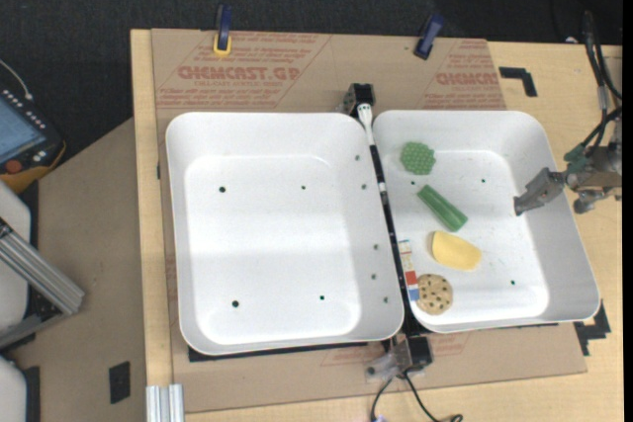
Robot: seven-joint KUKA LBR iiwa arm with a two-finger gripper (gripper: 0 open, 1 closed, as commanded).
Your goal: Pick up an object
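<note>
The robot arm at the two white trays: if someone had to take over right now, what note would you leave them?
Gripper: at the right rim of the right bin, with nothing visibly between its fingers.
Things, all in the right bin: green round bumpy piece at the top, green stick below it, yellow piece lower, cookie in the bottom-left corner.
Done: nothing picked up yet.
Left: reach in, grasp one item and lift it. The green stick and the yellow piece lie nearest the gripper.
</note>
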